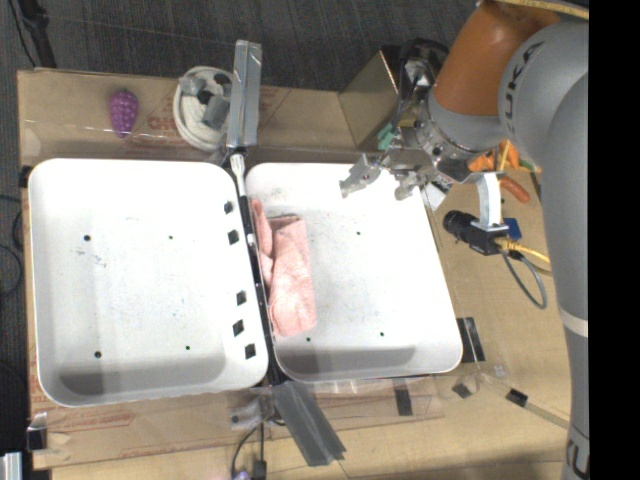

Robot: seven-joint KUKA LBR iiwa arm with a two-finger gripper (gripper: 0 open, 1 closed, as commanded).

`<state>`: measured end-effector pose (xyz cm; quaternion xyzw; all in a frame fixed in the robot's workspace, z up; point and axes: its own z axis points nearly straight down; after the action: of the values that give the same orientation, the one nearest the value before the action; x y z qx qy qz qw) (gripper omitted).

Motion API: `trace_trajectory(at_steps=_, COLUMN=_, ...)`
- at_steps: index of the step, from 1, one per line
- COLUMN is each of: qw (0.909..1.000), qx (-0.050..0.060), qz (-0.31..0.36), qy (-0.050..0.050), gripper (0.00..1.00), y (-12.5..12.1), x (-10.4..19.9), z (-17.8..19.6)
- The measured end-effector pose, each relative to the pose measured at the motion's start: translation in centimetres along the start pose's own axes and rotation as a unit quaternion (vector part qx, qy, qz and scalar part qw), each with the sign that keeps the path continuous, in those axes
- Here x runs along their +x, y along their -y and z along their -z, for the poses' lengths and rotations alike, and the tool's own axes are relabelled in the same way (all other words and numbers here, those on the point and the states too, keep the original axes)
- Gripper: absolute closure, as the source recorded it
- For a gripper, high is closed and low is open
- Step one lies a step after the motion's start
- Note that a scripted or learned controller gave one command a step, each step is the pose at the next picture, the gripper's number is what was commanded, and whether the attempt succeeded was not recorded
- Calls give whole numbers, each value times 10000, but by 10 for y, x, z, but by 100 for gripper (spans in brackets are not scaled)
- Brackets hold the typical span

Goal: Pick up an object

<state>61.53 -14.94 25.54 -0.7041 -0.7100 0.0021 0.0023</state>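
Right bin (400, 298) holds pink cloth (283, 273), apart from fingers (380, 183).

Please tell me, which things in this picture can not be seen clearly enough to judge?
- Gripper, camera view: small and seen from above the wrist, so the finger gap is unreadable.
- Pink cloth: its left edge lies against the wall of the right bin; anything under it is hidden.
- Purple object behind the left bin: too small to identify.
- Arm: cut off by the right edge.
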Motion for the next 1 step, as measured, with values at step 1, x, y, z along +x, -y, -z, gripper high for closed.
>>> trace_trajectory(at_steps=1, qw=10000, qx=3, qz=-46, qy=0, gripper=0, y=31, x=42, z=-154)
